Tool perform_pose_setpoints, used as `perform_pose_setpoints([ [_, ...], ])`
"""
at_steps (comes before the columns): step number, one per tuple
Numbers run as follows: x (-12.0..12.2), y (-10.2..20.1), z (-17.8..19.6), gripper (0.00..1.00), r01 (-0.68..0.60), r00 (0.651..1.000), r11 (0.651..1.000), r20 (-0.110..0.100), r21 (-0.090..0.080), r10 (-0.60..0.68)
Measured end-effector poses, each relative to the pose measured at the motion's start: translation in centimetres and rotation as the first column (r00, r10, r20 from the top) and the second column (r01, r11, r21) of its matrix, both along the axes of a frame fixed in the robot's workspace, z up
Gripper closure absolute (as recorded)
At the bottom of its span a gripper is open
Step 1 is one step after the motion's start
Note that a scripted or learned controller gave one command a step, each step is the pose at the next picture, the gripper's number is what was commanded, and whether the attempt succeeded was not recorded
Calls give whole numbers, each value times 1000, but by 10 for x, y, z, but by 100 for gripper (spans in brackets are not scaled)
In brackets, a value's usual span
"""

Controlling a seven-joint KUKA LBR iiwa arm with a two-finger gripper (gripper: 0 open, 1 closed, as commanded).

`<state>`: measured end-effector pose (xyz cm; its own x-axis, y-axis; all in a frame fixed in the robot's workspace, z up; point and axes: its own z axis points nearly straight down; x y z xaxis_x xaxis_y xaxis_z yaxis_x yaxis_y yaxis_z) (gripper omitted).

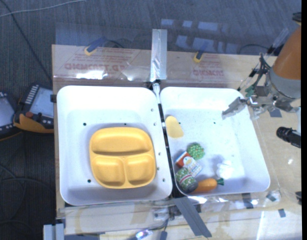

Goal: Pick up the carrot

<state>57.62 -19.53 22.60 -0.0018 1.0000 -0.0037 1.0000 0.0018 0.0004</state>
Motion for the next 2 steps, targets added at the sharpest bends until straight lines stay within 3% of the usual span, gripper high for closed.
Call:
perform_pose_setpoints([
  [1, -8, 55, -133, 0, -65, 998, 998, 0, 4, 65],
  [2, -7, 56, -123, 100, -66, 998, 998, 1, 4, 66],
])
